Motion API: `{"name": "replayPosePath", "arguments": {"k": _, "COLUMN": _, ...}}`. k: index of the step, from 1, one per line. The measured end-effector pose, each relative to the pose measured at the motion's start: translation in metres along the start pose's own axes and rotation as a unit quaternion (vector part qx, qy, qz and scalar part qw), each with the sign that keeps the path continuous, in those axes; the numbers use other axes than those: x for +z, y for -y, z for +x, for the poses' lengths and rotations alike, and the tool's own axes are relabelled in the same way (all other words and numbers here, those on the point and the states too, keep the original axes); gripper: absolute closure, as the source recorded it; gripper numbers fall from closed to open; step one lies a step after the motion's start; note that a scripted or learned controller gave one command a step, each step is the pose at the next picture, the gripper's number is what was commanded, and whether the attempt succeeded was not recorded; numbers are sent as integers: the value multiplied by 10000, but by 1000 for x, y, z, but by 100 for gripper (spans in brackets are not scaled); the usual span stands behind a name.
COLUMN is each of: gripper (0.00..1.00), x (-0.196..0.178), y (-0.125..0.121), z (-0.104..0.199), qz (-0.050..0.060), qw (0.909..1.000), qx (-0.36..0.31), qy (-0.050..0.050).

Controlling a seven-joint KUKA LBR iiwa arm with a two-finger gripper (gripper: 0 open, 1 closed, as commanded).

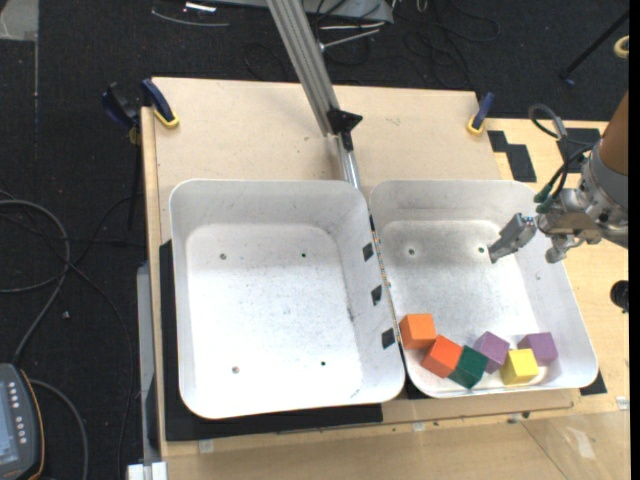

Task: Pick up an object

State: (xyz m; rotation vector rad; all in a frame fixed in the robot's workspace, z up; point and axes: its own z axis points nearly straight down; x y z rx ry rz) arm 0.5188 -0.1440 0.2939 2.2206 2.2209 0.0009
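Two white bins sit side by side on a pale tan wooden desk point(260, 133). The left bin point(190, 268) and right bin point(440, 218) are both white inside, dusted with fine dark grey speckles. Small black patches mark the edge between them. Along the right bin's near edge lie coloured blocks: an orange block point(417, 328), a red-orange block point(441, 356), a dark green block point(468, 366), a light purple block point(492, 347), a yellow block point(519, 365) and a deeper purple block point(541, 347). Blue and yellow clamps point(160, 103) grip the desk's far corners. The gripper point(530, 236) is grey metal. The floor point(70, 218) around the desk is black.
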Motion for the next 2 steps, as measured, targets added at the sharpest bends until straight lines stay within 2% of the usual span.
{"name": "replayPosePath", "arguments": {"k": 1, "gripper": 0, "x": 130, "y": -3, "z": 43, "qz": 47, "qw": 10000, "qx": -17, "qy": -14}}
{"name": "replayPosePath", "arguments": {"k": 2, "gripper": 0, "x": 172, "y": -19, "z": -42, "qz": 14, "qw": 10000, "qx": 37, "qy": 19}}
